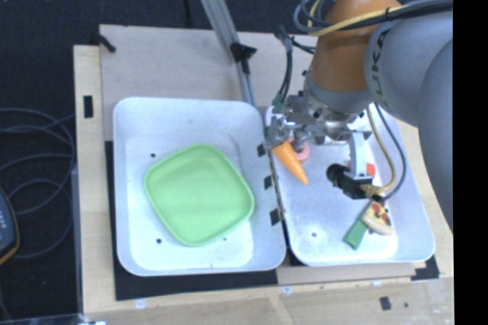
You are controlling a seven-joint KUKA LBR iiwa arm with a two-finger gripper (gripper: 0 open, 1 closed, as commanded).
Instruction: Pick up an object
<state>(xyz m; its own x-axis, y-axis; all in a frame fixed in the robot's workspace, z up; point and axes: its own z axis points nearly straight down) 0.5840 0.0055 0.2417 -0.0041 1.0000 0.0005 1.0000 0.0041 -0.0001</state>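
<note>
Left bin [130,125]: green plate [199,194].
Right bin [412,232]: pizza slice [377,217], green block [355,233].
Gripper [293,148]: clamped on orange carrot [291,162], arm bent over right bin.

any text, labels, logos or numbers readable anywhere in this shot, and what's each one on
"KU": dark letters running down the grey arm just right of its orange band; the rest of the word is turned out of sight.
Small red and white part by the claw: a red patch that may be a label, too small to read.
Green plate, carrot, both white bins: no text.
</note>
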